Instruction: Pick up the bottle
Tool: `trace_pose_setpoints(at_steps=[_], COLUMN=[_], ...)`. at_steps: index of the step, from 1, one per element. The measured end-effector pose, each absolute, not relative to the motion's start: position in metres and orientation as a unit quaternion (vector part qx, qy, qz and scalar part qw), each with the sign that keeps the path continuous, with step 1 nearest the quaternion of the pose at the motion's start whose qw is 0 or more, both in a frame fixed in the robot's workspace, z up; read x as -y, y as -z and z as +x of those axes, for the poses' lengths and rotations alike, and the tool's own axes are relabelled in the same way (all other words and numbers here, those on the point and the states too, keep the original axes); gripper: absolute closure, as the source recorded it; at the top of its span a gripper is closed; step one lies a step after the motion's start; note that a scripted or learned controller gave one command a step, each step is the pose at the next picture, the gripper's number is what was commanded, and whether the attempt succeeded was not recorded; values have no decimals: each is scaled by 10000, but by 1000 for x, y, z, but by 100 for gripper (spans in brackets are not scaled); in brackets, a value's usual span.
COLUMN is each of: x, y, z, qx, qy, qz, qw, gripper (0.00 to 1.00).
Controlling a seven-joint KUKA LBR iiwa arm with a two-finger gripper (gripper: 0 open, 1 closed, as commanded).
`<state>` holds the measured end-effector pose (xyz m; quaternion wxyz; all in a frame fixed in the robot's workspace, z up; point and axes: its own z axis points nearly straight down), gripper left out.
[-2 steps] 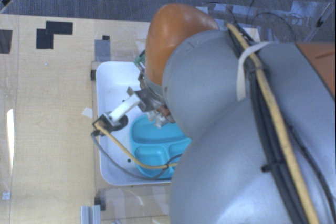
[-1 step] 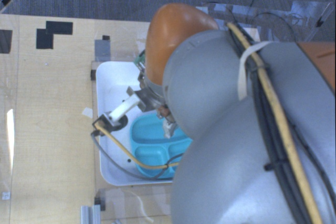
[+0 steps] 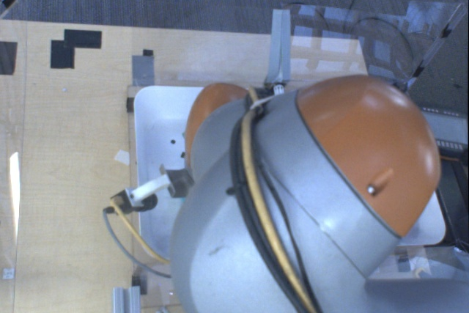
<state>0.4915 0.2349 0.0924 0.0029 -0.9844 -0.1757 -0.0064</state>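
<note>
The grey arm [image 3: 293, 209] with its orange bands reaches over the left bin [image 3: 150, 128] and covers most of both bins. Its bulk hides the gripper and whatever lies beneath it in the bin. A white fitting [image 3: 150, 190] with a cable juts out from the arm's left side, over the bin's left wall. I see no bottle on the strip of bin floor that shows.
The wooden bench [image 3: 66, 157] runs along the left, with black tape marks [image 3: 73, 46] at its back. A grey and yellow cable [image 3: 128, 238] loops over the bin's left edge. A metal post [image 3: 280, 44] stands behind the bins. The right bin's corner [image 3: 432, 227] peeks out.
</note>
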Motion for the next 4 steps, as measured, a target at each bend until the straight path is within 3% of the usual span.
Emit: trace_pose_setpoints(at_steps=[1, 2, 3, 4], x=[-236, -235, -235, -235], y=[-107, -231, -191, -245], z=[495, 488, 487, 510], qx=[1757, 1011, 1274, 2442], qy=[109, 12, 0, 3], qz=[-9844, -9949, -9919, -9697], qw=[55, 9, 2, -2], gripper=[100, 100, 100, 100])
